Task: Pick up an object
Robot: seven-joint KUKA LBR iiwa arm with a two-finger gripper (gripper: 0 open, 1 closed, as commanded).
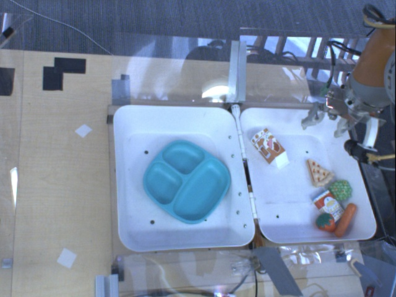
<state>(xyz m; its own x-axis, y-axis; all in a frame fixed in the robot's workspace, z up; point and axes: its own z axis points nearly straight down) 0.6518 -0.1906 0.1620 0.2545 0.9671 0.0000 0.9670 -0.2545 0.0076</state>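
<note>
The right bin (291, 228) holds several small items. A patterned carton (268, 146) lies near its back left. A pizza-slice wedge (319, 172), a green broccoli (340, 189), a red and white packet (328, 204), a red tomato (324, 222) and an orange carrot (345, 219) cluster at its right side. My gripper (324, 124) hovers over the bin's back right corner, above and behind the wedge. It is open with nothing between its fingers.
The left bin (130, 228) carries a blue divided plate (187, 181) in its middle. A metal divider (237, 73) and clear panels stand behind the bins. The grey and orange arm (374, 73) fills the upper right.
</note>
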